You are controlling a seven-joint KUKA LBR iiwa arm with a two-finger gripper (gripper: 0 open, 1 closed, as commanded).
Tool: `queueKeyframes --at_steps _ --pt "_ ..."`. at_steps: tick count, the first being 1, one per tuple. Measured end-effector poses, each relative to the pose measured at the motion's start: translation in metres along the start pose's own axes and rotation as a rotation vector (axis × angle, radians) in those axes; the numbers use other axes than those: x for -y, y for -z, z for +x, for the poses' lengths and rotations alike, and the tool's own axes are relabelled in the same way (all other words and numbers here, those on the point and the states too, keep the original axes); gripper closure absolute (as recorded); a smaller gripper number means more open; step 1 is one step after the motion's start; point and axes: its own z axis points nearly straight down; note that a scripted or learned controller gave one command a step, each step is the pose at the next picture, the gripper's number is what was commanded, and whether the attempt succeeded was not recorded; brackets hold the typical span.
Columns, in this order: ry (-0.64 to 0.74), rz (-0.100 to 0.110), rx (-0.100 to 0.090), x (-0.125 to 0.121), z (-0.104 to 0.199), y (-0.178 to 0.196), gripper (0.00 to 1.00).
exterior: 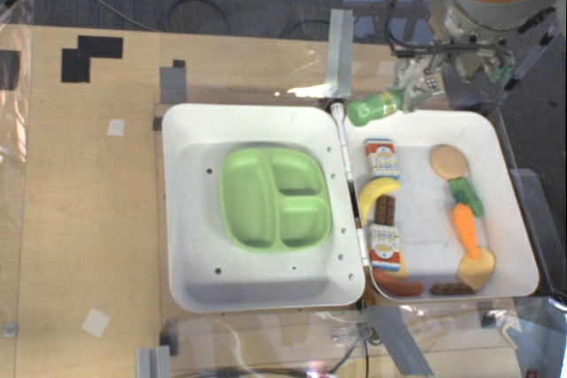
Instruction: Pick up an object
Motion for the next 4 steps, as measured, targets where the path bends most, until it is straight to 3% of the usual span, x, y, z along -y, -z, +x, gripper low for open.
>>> queueKeyframes --at_steps 1,2,3,4 --pt "0.064 0.002 -0.004 0.070 0.012 0.001 1.00" --pt "0.140 0.005 -0.002 0.144 0.036 0.044 1.00" --pt "0.023 0.003 0.001 0.131 0.030 0.103 1.00" --pt "-0.013 0.000 -0.003 0.120 0.027 0.104 1.00"
